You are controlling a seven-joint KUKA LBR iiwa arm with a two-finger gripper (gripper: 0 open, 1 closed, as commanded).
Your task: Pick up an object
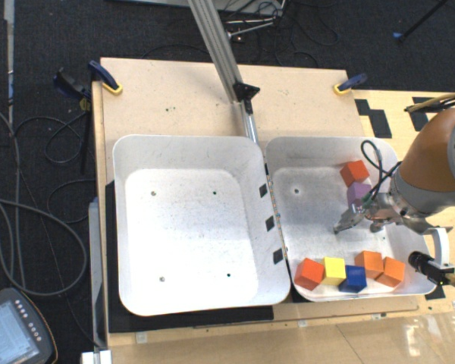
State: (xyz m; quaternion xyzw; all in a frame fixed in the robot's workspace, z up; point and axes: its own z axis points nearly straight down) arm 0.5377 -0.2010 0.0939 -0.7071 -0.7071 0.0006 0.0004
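Dark floor with cables surrounds my wooden bench; no writing is readable. My pincer hangs in the right bin, whether open I cannot tell. Purple block lies at its 1 o'clock, orange block beyond.

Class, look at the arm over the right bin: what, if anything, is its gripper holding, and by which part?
It cannot be told. The gripper hangs over the right bin beside the purple block, but no grasp is visible.
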